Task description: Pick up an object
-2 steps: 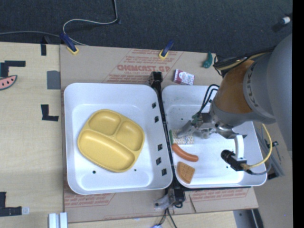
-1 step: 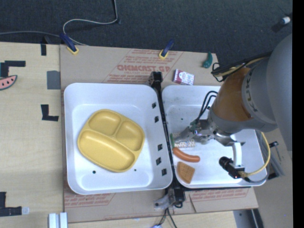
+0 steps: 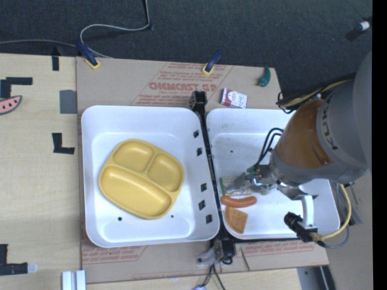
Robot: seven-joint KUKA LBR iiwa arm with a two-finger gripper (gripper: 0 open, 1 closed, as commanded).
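Note:
My gripper (image 3: 243,182) reaches down into the right bin (image 3: 242,128), near its left wall. Its tip sits over a small green-and-white item (image 3: 231,184) on the bin floor. Just below it lies an orange-red sausage (image 3: 238,201), and below that a tan waffle-like square (image 3: 237,220). Whether the tip touches the green item cannot be told. The grey arm with its orange band (image 3: 305,141) covers the right half of that bin.
The left bin (image 3: 97,122) holds a yellow divided plate (image 3: 141,178). A black divider (image 3: 204,162) runs between the bins. A small red-and-white packet (image 3: 233,98) and a green clip (image 3: 264,76) lie on the cardboard behind the right bin.

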